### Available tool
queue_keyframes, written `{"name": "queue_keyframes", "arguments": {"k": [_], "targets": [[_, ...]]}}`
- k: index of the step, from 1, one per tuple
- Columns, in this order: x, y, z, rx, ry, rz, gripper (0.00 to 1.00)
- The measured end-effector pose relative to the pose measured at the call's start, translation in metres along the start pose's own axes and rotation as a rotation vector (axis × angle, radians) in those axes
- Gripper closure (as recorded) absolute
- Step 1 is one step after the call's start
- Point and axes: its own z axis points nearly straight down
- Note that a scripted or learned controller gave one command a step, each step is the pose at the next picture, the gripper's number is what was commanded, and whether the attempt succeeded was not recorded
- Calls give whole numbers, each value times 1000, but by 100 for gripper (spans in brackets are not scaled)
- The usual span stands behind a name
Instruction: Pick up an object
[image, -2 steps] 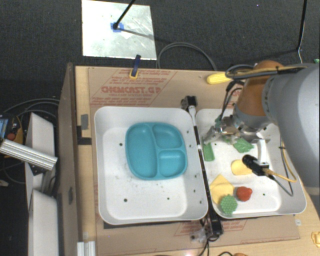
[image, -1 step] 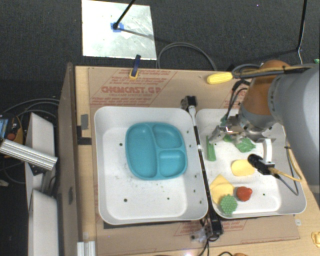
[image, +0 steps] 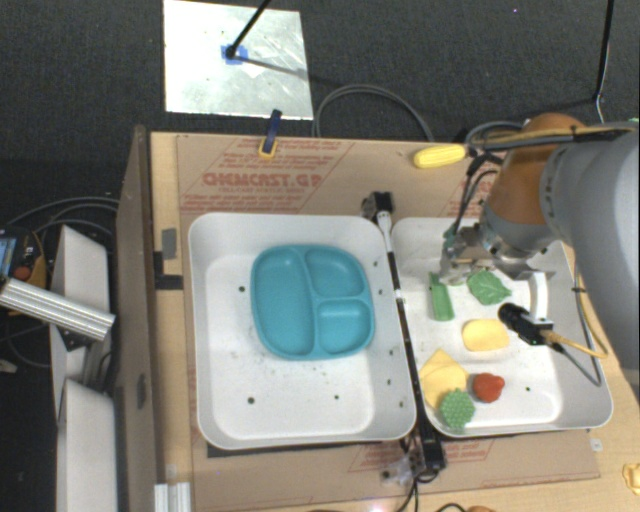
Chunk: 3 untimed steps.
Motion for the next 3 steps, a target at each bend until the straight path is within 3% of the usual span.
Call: {"name": "queue_keyframes", "arguments": {"k": [1, 2, 3], "targets": [[0, 0, 0, 1, 0, -1, 0], [5, 6, 12, 5, 0, 2, 0], [5, 7, 1, 2, -1, -1, 100]]}}
